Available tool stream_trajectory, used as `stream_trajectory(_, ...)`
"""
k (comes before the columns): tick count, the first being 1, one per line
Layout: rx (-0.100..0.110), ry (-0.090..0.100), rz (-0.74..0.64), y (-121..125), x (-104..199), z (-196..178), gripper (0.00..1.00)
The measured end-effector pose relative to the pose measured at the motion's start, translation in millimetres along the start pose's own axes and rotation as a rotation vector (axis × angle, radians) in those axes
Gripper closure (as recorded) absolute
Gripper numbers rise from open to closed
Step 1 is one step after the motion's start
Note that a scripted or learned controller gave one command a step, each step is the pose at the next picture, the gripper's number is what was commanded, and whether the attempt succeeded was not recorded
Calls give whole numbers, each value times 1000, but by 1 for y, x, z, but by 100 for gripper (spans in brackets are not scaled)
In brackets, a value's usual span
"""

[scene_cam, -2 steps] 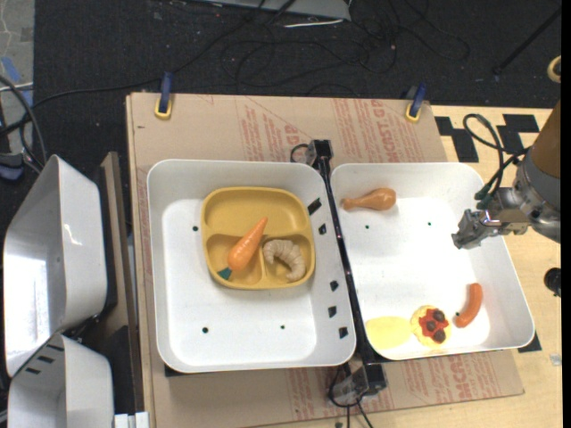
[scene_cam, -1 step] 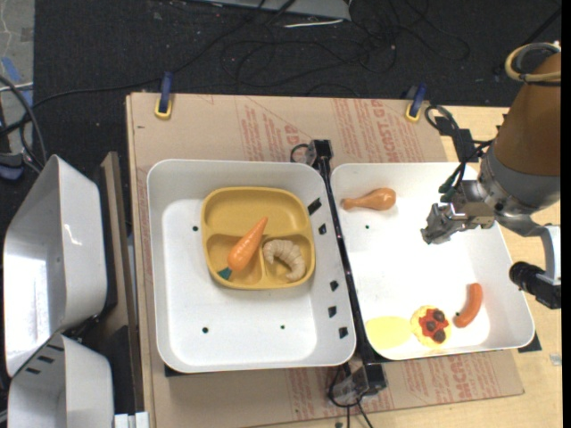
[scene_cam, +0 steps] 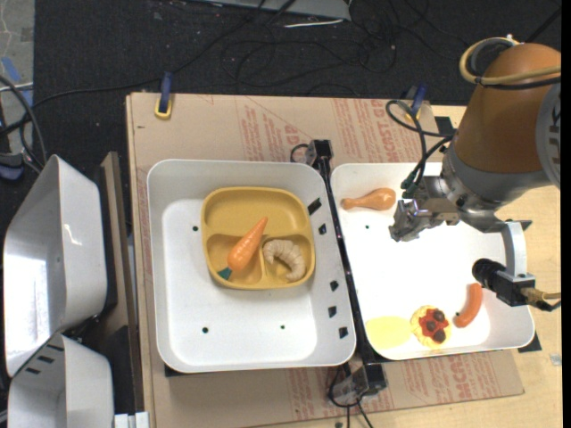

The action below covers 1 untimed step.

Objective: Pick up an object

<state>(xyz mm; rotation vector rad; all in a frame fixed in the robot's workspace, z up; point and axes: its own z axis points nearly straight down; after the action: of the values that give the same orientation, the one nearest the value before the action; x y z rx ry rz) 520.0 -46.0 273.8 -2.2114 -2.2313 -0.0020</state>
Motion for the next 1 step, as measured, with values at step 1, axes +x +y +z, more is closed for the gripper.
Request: stream_trajectory(1, 3, 0, 1, 14, 47, 18, 100)
